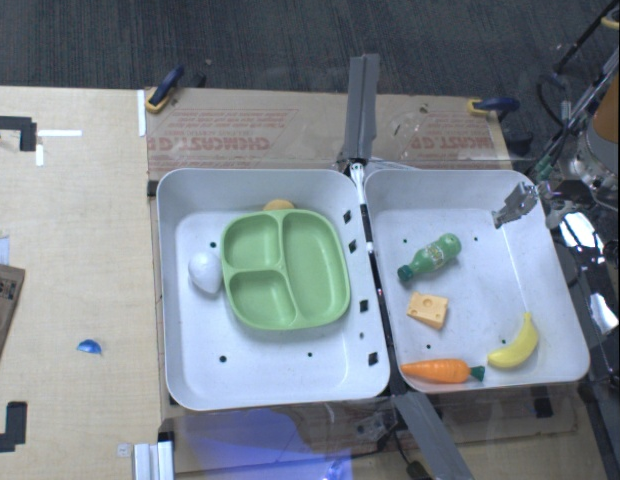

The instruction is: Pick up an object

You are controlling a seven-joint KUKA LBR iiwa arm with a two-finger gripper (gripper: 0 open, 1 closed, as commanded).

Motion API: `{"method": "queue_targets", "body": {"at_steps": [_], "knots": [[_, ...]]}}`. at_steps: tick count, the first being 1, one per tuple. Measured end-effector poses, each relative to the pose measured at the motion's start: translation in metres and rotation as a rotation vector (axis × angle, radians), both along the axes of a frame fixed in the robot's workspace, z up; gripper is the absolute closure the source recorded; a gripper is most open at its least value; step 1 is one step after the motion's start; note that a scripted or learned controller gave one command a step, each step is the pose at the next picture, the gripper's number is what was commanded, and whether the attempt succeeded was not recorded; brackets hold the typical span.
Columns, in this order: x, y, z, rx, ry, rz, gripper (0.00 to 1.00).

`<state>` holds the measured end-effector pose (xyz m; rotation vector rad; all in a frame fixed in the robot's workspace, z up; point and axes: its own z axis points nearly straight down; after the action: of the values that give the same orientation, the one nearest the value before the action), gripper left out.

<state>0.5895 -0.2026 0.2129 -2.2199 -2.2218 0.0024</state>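
Note:
The right bin (550, 268) holds a green toy bottle (430, 256) lying on its side, a yellow cheese wedge (428, 310), an orange carrot (437, 371) at the front wall and a yellow banana (515, 345) at the front right. My gripper (514, 206) hangs over the bin's back right corner, above and to the right of the bottle, touching none of the objects. The arm enters from the right edge.
The left bin (180, 348) holds a green divided plate (286, 268), a white ball (204, 270) at its left and a small orange thing (278, 206) peeking out behind it. A grey divider post (362, 108) stands between the bins at the back.

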Motion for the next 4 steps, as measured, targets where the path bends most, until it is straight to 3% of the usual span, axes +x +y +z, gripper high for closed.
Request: {"method": "queue_targets", "body": {"at_steps": [1, 2, 3, 4], "knots": [[0.027, 0.049, -0.117, 0.000, -0.002, 0.007, 0.00], [0.027, 0.049, -0.107, -0.001, -0.002, 0.009, 1.00], [0.027, 0.049, -0.108, -0.001, -0.002, 0.009, 0.00], [0.027, 0.048, -0.098, -0.002, -0.003, 0.010, 1.00]]}}
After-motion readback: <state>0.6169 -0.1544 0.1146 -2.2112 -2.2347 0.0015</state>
